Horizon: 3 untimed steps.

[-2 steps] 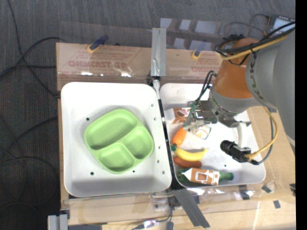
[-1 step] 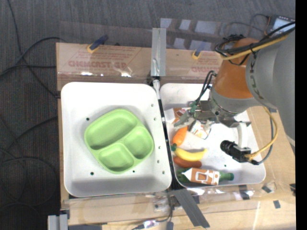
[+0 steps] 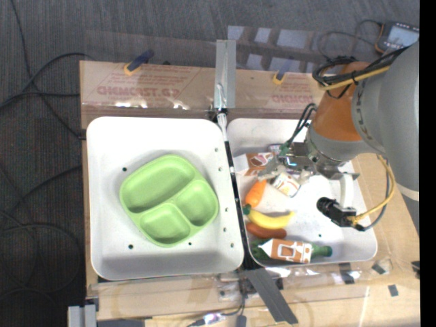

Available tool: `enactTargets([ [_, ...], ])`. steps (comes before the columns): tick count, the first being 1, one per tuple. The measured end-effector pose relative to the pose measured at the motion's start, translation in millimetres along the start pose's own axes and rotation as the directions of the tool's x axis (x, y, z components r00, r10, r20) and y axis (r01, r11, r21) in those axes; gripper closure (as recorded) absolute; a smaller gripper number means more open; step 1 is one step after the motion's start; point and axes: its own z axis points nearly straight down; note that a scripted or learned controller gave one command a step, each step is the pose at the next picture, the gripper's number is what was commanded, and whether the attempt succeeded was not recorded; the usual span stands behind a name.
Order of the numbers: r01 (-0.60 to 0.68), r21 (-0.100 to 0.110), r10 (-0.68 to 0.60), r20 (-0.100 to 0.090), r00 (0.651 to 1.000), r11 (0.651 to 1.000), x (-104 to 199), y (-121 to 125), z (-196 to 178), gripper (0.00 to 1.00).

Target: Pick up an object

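Tool (image 3: 294, 161) sits low in the right bin (image 3: 364, 251), toward its far middle, under the arm (image 3: 381, 101) with the orange band. Its tip is a tangle of dark and metal parts; whether it is open or closed cannot be told, and nothing can be seen gripped in it.

Just under and near-left of the tool: a small white packet (image 3: 286, 184) with brown print, tilted, touching or nearly touching the tool's tip. Contact not clear.

Left of that, an orange piece (image 3: 255, 193), rounded, carrot-like, lying against the bin's left wall. Beside it on the near side, a banana (image 3: 270, 218), yellow, curved, lying flat. Under the banana a red-brown piece (image 3: 262, 230), mostly covered, shape unclear.

At the near wall: a bottle (image 3: 291, 251) on its side, orange-and-white label, green ends, cap pointing right.

Far left of the bin: a brown-and-white wrapper (image 3: 260, 160), small, print unreadable.

Right of the tool, a black fitting (image 3: 335, 210) on a yellow cable hangs over the bin floor, well apart from the objects.

Left bin (image 3: 102, 182) holds a green tray (image 3: 170, 199) with three compartments, turned at an angle.

Both bins rest on the counter (image 3: 157, 87), brown board at the far side. Arm is cut off by the right edge.
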Motion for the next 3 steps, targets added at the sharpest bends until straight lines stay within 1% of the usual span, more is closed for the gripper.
enactTargets([
  [1, -0.034, -0.013, 0.034, 0.001, 0.999, 0.999, -28.2, 48.9, 42.7, 0.0],
  [2, -0.033, -0.005, 0.033, 0.004, 0.999, 0.999, -28.1, 46.6, 38.3, 1.0],
  [3, -0.033, -0.004, 0.033, 0.005, 0.999, 0.999, -28.2, 46.4, 38.4, 0.0],
])
